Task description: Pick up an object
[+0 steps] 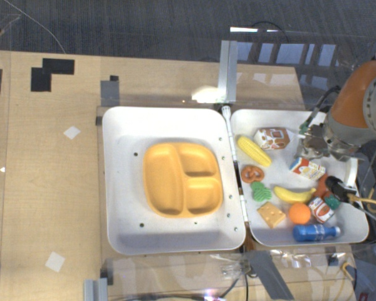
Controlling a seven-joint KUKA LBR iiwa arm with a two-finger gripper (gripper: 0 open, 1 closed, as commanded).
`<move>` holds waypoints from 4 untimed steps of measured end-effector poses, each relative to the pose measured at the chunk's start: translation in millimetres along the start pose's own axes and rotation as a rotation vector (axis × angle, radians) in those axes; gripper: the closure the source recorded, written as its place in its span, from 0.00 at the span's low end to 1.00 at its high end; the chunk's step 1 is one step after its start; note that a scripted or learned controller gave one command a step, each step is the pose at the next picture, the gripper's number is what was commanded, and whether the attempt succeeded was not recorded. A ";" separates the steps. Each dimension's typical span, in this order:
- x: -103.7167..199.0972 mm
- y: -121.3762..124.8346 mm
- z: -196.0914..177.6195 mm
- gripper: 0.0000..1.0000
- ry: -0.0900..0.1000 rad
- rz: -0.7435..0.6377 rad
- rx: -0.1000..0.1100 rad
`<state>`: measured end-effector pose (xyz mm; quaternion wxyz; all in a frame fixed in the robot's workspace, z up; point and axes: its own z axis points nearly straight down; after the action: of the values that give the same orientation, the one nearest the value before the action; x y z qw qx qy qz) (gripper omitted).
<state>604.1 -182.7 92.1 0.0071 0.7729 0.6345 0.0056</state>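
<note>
Fingers: the gripper hangs low over the right bin; the wrist hides the finger gap and I cannot tell how they are set. Nothing is visibly held.

Arm: grey body with an orange band, reaching in from the right edge of the view over the bin's far right part.

Nearest object: a small red-and-white carton lies just below the gripper in the view, touching or nearly touching it; contact cannot be confirmed.

Long axis of carton: slightly slanted, roughly left to right across the bin.

Other candidates: brown-and-white packet to the gripper's left; yellow corn cob further left, lying on a diagonal; pretzel and green piece near the divider; banana below the carton, lying crosswise; cracker, orange ball, red-capped can and blue bottle along the near side.

Left bin: holds a yellow divided tray, well apart from the gripper.

Step in hand: judged as closing in on the carton, no lift yet.

Deciding relation: the carton sits toward the near side of the gripper, so the move appears to need a short shift that way before descent.

Risk: tight crowding; neighbours may be knocked.
</note>
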 end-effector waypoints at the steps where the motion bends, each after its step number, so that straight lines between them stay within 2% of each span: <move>1: 0.1 -3.2 4.6 0.00 0.000 0.000 0.010; 2: 1.1 0.3 -9.9 1.00 0.000 -0.005 0.001; 3: -21.2 -13.1 2.6 1.00 0.000 -0.016 0.007; 4: -20.4 -14.0 4.3 0.00 0.000 -0.017 0.010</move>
<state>586.5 -200.1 87.5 0.0032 0.7675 0.6410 0.0025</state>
